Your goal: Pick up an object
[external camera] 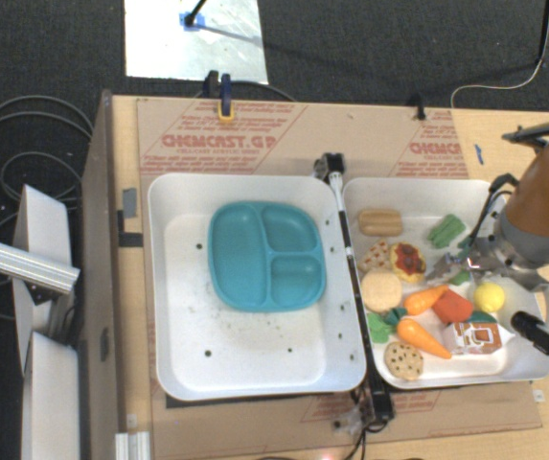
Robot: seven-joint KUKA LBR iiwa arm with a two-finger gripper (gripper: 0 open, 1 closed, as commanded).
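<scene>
White panels point(44, 353) with a metal bar across them stand at the left edge, at 9 o'clock from the bench, and seem nearest to the lens. Next comes the left bin point(159, 286), and a teal divided plate point(264, 257) lies flat in its upper middle part. The right bin point(427, 195) touches the left bin along one side and holds all the toy food. In this bin the bun point(379, 222) lies at 11 o'clock, the pizza slice point(403, 257) is just below it, and a pale round biscuit point(381, 290) is at 9 o'clock. A chocolate-chip cookie point(403, 360) lies at 7 o'clock, with an orange carrot point(423, 335) just beside it. A green piece point(446, 229) lies at 1 o'clock. A small carton point(473, 336) lies at 5 o'clock, and a yellow lemon point(490, 297) at 4 o'clock.

The arm point(542, 199) enters at 3 o'clock. The gripper point(461, 262) is low over the bin, with the lemon near it at 5 o'clock. I cannot tell if the pincer is open or closed, and I see no toy in it
</scene>
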